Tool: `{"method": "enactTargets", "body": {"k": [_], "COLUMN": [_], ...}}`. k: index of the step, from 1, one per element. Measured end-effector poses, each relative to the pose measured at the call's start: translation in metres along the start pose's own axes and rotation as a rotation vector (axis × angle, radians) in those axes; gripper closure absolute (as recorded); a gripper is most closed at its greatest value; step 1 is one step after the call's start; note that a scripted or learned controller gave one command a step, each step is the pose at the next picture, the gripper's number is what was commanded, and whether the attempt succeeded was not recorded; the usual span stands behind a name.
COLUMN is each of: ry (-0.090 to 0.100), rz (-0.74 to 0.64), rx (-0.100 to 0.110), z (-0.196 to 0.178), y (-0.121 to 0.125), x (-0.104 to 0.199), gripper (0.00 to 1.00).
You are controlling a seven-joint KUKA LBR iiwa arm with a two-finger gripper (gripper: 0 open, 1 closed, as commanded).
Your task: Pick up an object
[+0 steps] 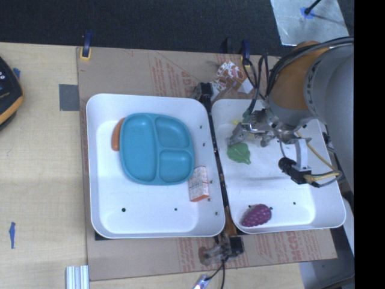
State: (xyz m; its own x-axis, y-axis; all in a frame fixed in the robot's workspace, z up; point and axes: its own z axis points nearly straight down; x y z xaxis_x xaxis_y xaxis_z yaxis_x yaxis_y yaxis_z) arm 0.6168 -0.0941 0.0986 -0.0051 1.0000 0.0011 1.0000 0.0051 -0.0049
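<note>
Green object (239, 153) partly hidden beneath gripper (239, 136)

The light on my bench is even and fairly bright, falling from above, with no hard beam from either side. The two white bins (150, 224) come close to washing out; their floors are nearly featureless, and only faint grey shading marks their rims. My arm (328, 71) throws a soft, pale shadow on the floor of the right bin beneath it. The blue tray (157, 148) carries a mild sheen but no sharp glare. The dark floor at the top swallows all detail. The whole picture is slightly soft and grainy, so small print on the cardboard (162, 71) stays blurry and unreadable.
</note>
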Motion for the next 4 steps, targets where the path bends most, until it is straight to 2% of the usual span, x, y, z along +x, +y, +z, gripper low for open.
{"method": "enactTargets", "body": {"k": [1,2,3,4], "ry": [-0.002,-0.002,-0.002,-0.001], "rz": [0.000,-0.001,-0.001,0.001], "rx": [-0.001,0.001,0.001,-0.003], "z": [0.007,-0.003,-0.003,-0.014], "y": [-0.025,-0.025,-0.025,0.021], "x": [-0.004,-0.005,-0.005,-0.039], "gripper": [0.00,1.00,0.00,0.00]}}
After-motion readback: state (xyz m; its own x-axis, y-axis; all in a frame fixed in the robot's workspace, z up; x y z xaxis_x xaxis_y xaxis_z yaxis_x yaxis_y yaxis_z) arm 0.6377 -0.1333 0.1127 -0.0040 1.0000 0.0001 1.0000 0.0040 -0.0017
